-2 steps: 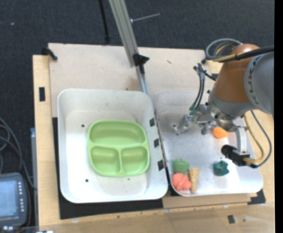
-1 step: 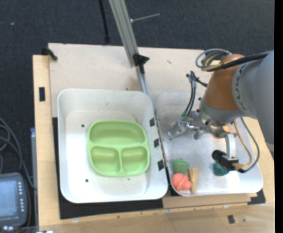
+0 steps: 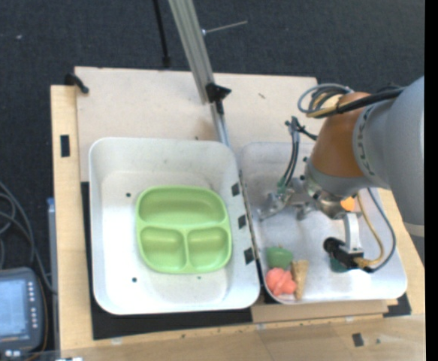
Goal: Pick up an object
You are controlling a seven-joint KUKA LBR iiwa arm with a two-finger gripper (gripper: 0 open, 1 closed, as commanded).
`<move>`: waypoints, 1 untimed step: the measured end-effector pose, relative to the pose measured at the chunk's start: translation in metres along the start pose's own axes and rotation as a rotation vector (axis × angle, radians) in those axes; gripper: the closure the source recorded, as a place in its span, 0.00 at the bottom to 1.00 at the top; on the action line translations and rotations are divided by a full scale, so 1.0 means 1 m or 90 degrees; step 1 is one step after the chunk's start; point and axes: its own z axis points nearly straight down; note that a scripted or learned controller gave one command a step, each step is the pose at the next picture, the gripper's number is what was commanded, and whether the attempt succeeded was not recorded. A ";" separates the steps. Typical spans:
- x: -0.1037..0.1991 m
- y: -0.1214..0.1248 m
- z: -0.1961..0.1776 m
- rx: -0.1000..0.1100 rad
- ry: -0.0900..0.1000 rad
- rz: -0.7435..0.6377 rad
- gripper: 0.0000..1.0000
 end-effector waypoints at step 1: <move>-0.001 0.001 -0.012 -0.003 0.001 0.004 1.00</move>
